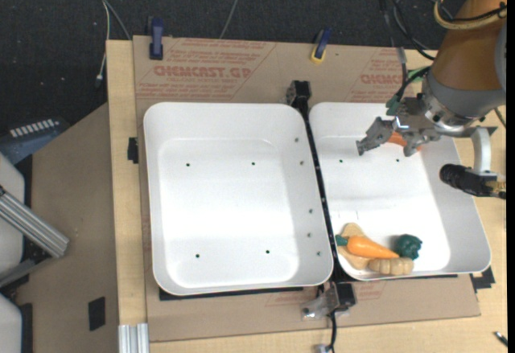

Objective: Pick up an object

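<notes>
Two white bins sit before you; your gripper (393, 137) hangs over the right bin's (451, 207) far end, jaws spread with nothing between them. Your toy carrot (368, 247) lies at its near edge.

A grey robot arm with an orange band above its wrist reaches in over the far right corner of the right-hand white bin (451, 263). Its two-finger gripper (392, 140) hangs above that bin's far end, fingers spread apart, with something small and orange between them.
</notes>
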Controlling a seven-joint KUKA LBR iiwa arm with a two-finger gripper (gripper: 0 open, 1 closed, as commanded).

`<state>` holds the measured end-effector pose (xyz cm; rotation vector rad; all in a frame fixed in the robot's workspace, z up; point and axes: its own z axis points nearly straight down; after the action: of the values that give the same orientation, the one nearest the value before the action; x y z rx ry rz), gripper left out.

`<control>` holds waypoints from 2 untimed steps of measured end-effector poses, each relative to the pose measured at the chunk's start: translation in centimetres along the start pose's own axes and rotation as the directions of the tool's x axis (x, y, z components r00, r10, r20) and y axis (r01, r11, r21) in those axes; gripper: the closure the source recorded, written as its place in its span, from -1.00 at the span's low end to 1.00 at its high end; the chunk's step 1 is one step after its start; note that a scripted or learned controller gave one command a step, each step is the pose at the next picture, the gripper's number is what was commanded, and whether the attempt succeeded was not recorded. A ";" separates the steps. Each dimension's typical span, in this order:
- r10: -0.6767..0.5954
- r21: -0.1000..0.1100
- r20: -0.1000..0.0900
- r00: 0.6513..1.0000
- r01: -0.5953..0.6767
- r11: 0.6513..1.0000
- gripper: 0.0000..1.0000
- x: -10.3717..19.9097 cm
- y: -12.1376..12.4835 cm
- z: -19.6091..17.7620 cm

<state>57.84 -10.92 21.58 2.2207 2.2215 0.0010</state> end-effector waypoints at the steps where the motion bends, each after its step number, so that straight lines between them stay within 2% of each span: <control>1: 0.004 0.002 0.000 1.000 -0.004 1.000 -1.00 -6.4 -2.7 2.6; 2: 0.004 0.006 -0.001 1.000 -0.004 1.000 -1.00 -11.4 -2.1 13.5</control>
<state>55.72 -22.35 8.04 2.2285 2.2213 -0.0047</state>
